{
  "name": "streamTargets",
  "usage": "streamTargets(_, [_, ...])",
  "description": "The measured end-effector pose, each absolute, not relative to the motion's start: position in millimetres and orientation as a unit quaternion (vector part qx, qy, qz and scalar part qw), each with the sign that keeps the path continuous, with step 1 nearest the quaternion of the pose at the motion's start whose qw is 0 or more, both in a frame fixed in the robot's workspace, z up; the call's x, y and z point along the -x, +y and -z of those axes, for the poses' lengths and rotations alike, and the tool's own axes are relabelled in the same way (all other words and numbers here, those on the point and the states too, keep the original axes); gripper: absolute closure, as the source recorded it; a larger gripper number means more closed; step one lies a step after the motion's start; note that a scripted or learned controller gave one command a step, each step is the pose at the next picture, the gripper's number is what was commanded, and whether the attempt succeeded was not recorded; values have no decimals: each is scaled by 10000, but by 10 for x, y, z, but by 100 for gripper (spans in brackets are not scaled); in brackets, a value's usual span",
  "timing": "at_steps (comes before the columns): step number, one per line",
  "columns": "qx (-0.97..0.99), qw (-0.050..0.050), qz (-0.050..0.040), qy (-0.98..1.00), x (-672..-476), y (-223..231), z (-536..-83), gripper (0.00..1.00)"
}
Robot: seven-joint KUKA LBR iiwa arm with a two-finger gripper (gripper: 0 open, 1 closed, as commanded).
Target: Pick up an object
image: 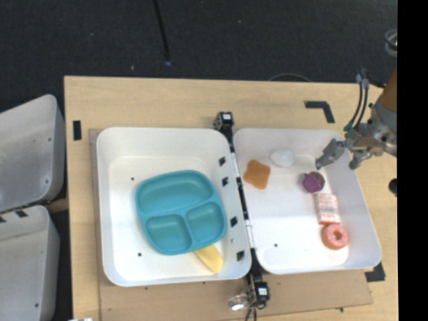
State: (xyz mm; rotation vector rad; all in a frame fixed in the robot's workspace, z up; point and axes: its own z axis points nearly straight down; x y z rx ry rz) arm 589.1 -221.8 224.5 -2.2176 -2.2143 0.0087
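Nothing is being carried yet, so the whole pick is judged to be still ahead: the pincer (341, 154) is being held over the far right part of the right bin (294, 263), with its two fingers spread apart and no object seen between them. Five things are being kept in that bin. Closest, just below and slightly left of the pincer, a purple ball (312, 182) is lying, apparently the likeliest target, though that is only being guessed from its nearness. Left of the pincer a clear lid (283, 158) is resting, pale and hard to make out against the white floor, and further left again an orange piece (257, 174) is sitting near the bin's inner wall. Below the ball, a pink-and-white packet (327, 208) is lying lengthwise, and beyond its lower end a pink doughnut (334, 236) is being seen, just beside it. Well to the left of the pincer, the left bin (114, 159) is being occupied by a blue divided plate (179, 210), with a yellow object (210, 259) partly tucked under the plate's near edge. Descent, closing and lifting are all being judged as remaining.
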Motion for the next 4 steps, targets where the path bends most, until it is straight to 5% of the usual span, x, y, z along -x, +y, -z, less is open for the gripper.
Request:
streamTargets(1, [7066, -6, -3, -7076, -5914, -2214, -2307, 0])
streamTargets(4, [7085, 5, -14, -7058, -5858, -2265, -988, 0])
